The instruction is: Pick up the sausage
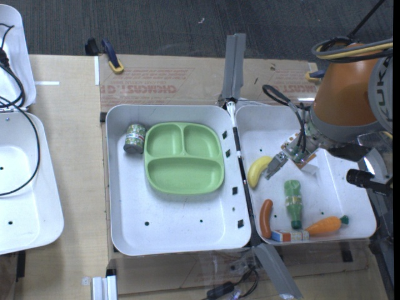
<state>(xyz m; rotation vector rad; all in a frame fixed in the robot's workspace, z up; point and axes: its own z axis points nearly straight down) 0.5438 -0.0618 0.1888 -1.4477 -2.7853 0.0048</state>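
Note:
The sausage (266, 218), a reddish-orange link, lies upright along the left wall of the right bin (331, 186), near its front corner. My gripper (275, 165) hangs over the middle of that bin, slanting down to the left. Its tip is right beside the banana (257, 170) and well behind the sausage. Nothing can be seen held in it.
In the right bin a green bottle (292, 203) lies just right of the sausage, with a carrot (324, 226) and a small box (289, 235) along the front wall. The left bin (125, 211) holds a green divided plate (184, 157) and a small can (134, 138).

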